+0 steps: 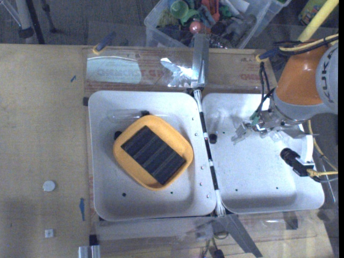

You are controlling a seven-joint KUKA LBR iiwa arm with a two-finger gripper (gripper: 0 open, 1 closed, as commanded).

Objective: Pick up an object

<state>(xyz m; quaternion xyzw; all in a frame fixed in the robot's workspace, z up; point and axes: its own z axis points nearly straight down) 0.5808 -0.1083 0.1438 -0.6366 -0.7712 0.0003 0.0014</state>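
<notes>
We see yellow obj (pixel 153 152) w/ dark ribbed top in left bin (pixel 102 144); gripper (pixel 242 133) state: can't tell.

My tan bench (pixel 43 117) bears two white bins touching side by side, the left bin (pixel 99 160) and the right bin (pixel 258 187), with a small grey disc (pixel 49 186) lying near its left edge.

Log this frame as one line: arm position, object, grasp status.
arm: gripper over right bin | object: yellow block with black grille in left bin | grasp: none seen
</notes>
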